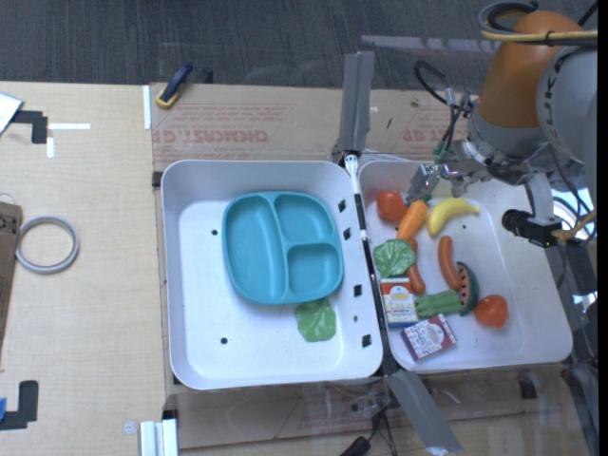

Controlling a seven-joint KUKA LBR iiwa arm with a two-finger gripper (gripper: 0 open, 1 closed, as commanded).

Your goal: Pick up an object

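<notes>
- Right white bin (pixel 532 345), near edge: small red-and-white carton (pixel 429 336) lying flat, beside a second small box with a red and yellow label (pixel 398 302).
- Just behind them: green toy vegetable, elongated (pixel 437 303), touching a watermelon slice (pixel 463 286); a red-orange round tomato-like toy (pixel 491 310) to their right.
- Mid bin: two reddish sausage-shaped toys, one (pixel 446 254) above the watermelon slice, one shorter (pixel 416 278) near the labelled box; green leafy lettuce piece (pixel 394 256) against the left wall.
- Far part of bin: orange carrot (pixel 411 219), tilted; red round tomato (pixel 389 204) to its left; yellow banana (pixel 450 212) to its right, curved, lying flat.
- Left white bin (pixel 190 283): teal three-compartment plastic plate (pixel 282 247), with a green leafy toy (pixel 316 321) touching its near edge.
- Gripper (pixel 425 184): at the far end of the right bin, low over the carrot's upper end, with the banana just beside it. Contact cannot be confirmed.
- Finger opening: cannot tell; the metal parts blur together. Nothing visibly held between them.
- Grey arm with orange band (pixel 527 60) comes in from the right.
</notes>
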